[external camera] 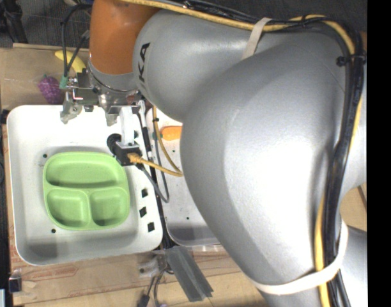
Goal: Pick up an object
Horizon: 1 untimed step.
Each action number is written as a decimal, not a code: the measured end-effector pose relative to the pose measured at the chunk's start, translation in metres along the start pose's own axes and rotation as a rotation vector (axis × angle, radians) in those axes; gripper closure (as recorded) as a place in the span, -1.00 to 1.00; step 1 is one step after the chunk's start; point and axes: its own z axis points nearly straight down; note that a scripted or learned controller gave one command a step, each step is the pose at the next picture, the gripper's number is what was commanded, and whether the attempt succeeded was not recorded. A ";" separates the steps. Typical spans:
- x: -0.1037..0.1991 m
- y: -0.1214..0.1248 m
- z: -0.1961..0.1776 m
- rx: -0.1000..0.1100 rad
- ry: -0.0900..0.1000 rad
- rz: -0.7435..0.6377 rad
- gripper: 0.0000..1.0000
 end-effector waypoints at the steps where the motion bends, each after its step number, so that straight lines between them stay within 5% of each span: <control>1: 0.002 -0.039 -0.051 -0.001 0.000 0.065 -1.00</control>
